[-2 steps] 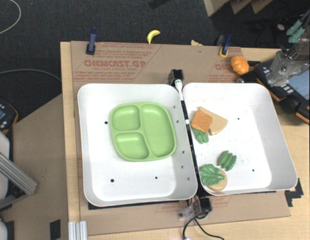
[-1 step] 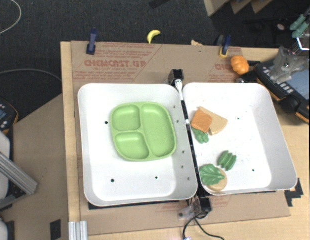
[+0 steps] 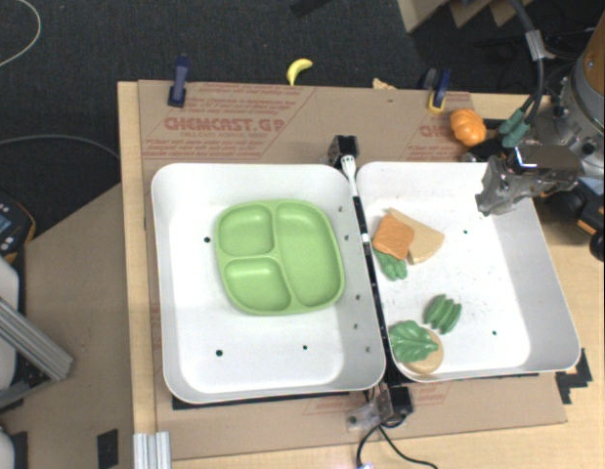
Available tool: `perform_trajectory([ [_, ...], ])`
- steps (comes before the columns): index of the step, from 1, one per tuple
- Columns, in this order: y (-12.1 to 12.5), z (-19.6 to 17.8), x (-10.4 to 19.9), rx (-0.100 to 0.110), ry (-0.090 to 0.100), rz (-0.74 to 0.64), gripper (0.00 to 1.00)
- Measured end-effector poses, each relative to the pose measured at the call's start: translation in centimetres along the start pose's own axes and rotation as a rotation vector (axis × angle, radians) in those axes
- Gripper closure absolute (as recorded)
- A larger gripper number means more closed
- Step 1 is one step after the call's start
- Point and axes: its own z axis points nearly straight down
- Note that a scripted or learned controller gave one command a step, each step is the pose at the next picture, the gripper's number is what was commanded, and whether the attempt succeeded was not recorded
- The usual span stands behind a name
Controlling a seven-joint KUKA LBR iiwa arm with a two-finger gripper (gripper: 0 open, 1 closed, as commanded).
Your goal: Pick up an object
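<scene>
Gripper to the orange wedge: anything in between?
Nothing. Camera view shows bare white bin floor between the gripper and the orange wedge.

The arm (image 3: 576, 115) is grey metal with a rounded pale housing; a black cable (image 3: 522, 18) runs along it, teal-green fittings sit beside the wrist, and the gripper (image 3: 497, 195) is a blocky grey piece
</scene>
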Motion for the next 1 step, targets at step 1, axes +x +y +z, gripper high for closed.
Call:
perform_trajectory([
  [1, -0.01, -6.95, 12.38, -0.019, 0.004, -0.015, 1.0],
])
